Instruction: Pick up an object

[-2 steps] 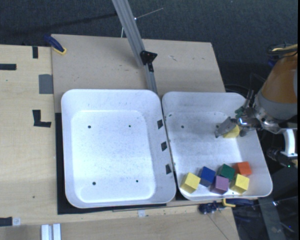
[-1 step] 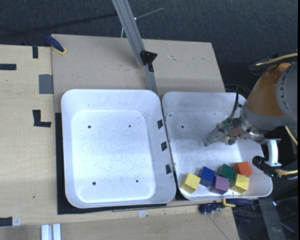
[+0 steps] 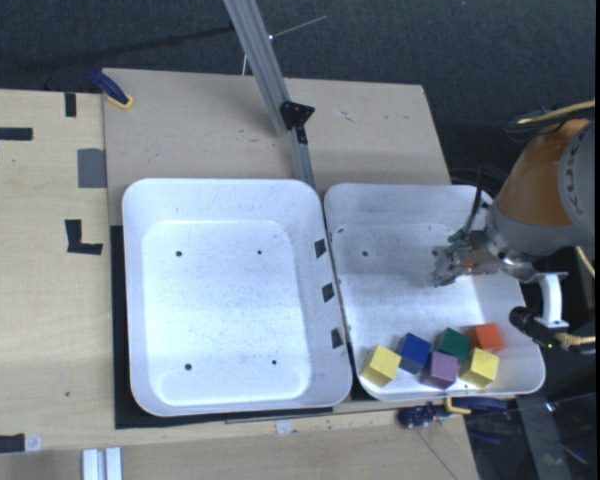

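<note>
From above, I reach in from the right, my grey arm [image 3: 565, 193] with its orange band bent over the right bin [image 3: 400, 213]. My gripper [image 3: 448, 266] hangs low over the bin's middle, a little right of centre, above bare white floor. It is small and dark from here, and I cannot tell how it is set or whether anything is in it.

The blocks lie well apart from me, bunched along the bin's near edge. From left to right: a yellow cube [image 3: 382, 365], a blue cube [image 3: 415, 351] just beside it, a purple cube [image 3: 443, 368], a green cube [image 3: 453, 344] touching the purple one from behind, a second yellow block [image 3: 483, 367], and an orange cube [image 3: 488, 337] behind that one, closest to the right wall.

The left bin [image 3: 140, 268] sits against the right one, their rims touching along the middle. A grey pole [image 3: 263, 53] slants across the bench [image 3: 40, 268] behind them.
</note>
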